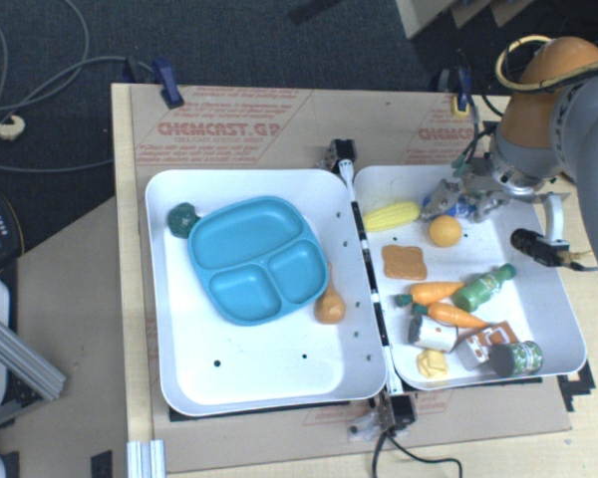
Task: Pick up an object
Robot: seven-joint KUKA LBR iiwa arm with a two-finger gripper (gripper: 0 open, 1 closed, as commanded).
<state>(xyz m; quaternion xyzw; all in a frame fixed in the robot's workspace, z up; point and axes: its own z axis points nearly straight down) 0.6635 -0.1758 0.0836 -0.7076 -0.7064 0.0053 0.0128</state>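
My gripper hangs low over the back of the right bin, just above and right of an orange ball. A yellow corn cob lies to its left. Nearer the front lie a slice of toast, two carrots, a green bottle, a white and black piece, a yellow piece, a brown carton and a green can. Something small and bluish sits at the gripper's tips; I cannot make out what it is.
The left bin holds a blue divided plate, a dark green lump at its back left and a tan pear-shaped piece against the plate's right side. A black divider clip sits between the bins at the back.
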